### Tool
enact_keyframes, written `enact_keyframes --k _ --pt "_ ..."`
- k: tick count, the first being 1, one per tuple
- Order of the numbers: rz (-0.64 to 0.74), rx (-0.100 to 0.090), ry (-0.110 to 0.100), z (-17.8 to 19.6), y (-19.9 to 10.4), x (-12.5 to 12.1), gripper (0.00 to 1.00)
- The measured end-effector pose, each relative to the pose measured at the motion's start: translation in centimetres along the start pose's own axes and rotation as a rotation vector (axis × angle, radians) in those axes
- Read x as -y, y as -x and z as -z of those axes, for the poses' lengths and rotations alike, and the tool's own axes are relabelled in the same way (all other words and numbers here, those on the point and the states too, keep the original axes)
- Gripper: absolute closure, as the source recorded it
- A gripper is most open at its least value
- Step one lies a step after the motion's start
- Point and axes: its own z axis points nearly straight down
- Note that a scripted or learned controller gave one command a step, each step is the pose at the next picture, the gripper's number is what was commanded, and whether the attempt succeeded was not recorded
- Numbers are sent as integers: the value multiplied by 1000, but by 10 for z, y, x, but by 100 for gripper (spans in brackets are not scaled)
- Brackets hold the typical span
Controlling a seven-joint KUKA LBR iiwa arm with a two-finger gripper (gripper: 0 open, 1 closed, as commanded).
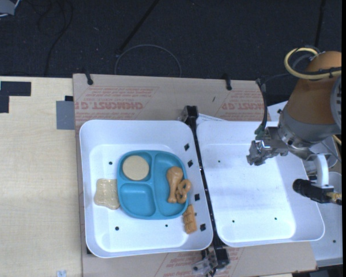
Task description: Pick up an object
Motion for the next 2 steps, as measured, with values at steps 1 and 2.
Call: enact_keyframes --k 1,2 --pt "0 0 0 56 6 8 100" --pt "3 -2 -8 37 -45 10 100"
